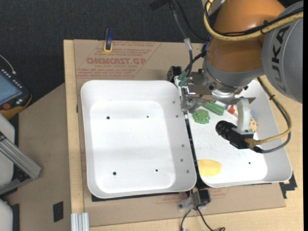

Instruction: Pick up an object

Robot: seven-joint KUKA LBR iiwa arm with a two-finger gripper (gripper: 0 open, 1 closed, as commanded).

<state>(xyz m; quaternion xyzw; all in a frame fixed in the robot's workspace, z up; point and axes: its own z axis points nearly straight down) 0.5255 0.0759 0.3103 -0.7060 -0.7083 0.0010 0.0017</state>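
You have two bins (89,129), two green pieces (201,116), one yellow lump (210,167) and one red scrap (232,110).

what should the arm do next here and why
Probably shift the gripper a little toward the green bumpy object and lower onto it: the gripper hovers in the right bin right beside it, while the yellow object lies farther off.

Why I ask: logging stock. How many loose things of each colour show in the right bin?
Green: 2, bumpy lump and long strip
Yellow: 1, flat lump
Red: 1, scrap, partly hidden
Pale speckled: 1, piece
Total: 5
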